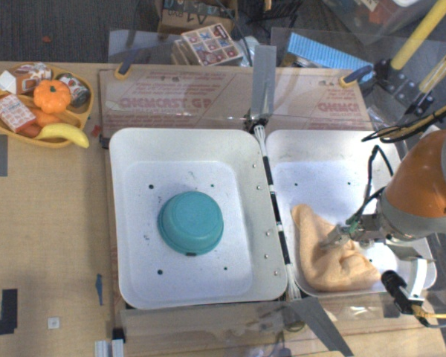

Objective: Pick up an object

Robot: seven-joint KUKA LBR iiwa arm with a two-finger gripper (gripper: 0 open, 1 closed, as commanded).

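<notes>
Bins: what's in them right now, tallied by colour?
Teal: 1, upturned bowl, left bin
Tan: 1, crumpled cloth, right bin, with the gripper on it
Total: 2

"CHEMCAST GP" on cardboard sheet (pixel 171 103)

Teal bowl (pixel 191 222) sits upside down, approx. mid left bin (pixel 126 169). Tan crumpled cloth (pixel 328 253) lies in right bin's (pixel 312 155) near-left corner, bunched, w/ one end stretching toward bin center.
</notes>
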